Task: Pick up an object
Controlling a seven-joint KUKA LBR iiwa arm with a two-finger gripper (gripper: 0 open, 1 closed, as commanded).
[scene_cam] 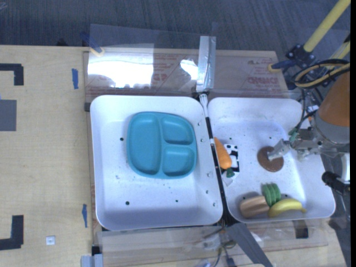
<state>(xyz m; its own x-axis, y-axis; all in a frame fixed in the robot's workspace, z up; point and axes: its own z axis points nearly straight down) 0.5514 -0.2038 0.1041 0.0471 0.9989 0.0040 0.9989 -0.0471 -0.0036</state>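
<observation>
Camera view: I am hovering my pincer (283,149) over the right bin (245,113) | touching brown disc (271,159) | grip state: cannot tell | disc looking light, stiff, flat; judging edges best.

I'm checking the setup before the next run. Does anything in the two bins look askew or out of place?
One thing: the toy carrot in the right bin lies tilted against the divider wall, over a small black-and-white marker, partly covering it. The blue divided plate sits flat in the left bin. Nothing looks spilled or broken.
</observation>
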